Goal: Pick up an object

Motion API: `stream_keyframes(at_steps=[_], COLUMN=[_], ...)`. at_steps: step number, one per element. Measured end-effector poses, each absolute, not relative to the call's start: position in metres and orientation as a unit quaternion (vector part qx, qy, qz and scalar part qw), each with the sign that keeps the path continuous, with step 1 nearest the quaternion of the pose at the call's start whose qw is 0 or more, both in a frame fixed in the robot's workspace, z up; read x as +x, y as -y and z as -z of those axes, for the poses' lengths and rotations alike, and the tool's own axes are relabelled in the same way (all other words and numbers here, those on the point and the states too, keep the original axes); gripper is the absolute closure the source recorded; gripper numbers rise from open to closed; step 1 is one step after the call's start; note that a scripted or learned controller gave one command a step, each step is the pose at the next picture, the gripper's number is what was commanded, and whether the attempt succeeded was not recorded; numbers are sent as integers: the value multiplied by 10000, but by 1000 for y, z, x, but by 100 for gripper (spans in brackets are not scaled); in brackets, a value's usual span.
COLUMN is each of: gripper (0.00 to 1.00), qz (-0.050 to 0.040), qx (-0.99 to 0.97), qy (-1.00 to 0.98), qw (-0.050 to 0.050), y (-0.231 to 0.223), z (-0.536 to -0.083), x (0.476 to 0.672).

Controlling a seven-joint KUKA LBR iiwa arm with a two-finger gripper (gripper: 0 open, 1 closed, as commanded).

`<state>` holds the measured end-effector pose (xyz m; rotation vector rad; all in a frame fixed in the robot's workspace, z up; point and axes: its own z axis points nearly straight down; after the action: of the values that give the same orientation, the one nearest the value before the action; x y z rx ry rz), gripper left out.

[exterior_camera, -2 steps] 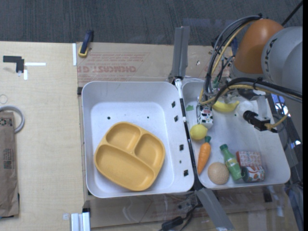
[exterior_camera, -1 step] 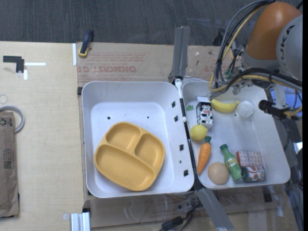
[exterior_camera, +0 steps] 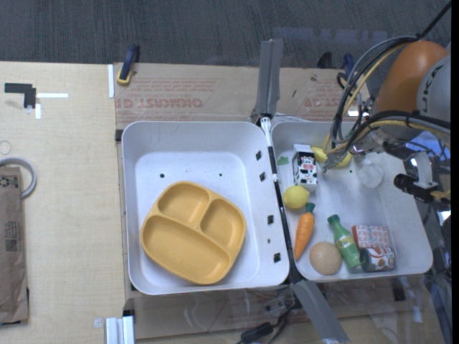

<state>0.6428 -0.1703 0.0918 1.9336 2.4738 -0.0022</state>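
As seen from above, contents listed:
Left bin [exterior_camera: 136, 192]: one yellow divided plate [exterior_camera: 193, 231].
Right bin [exterior_camera: 416, 253]: one cow-print carton [exterior_camera: 306, 169], lemon [exterior_camera: 296, 196], carrot [exterior_camera: 304, 234], green bottle [exterior_camera: 345, 242], red can [exterior_camera: 374, 248].
Cardboard [exterior_camera: 179, 92], far: "CHEMCAST", reversed.
Gripper [exterior_camera: 343, 155]: far right bin, over a banana [exterior_camera: 330, 156]; finger state cannot be told.

there's a brown paper bag [exterior_camera: 11, 253] at the table's [exterior_camera: 64, 192] left edge, plus a blue-yellow clamp [exterior_camera: 128, 64] on the cardboard sheet [exterior_camera: 186, 92] up top

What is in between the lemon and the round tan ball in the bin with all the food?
The carrot lies between the lemon and the tan ball, its green top touching the lemon. The camera view shows it in the right bin.
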Motion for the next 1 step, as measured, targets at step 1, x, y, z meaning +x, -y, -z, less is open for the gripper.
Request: stream_keyframes(at_steps=[1], gripper=[0], qz=[6], qx=[6281], qy=[-7781], qw=[7], y=[190], z=[-92], x=[659])
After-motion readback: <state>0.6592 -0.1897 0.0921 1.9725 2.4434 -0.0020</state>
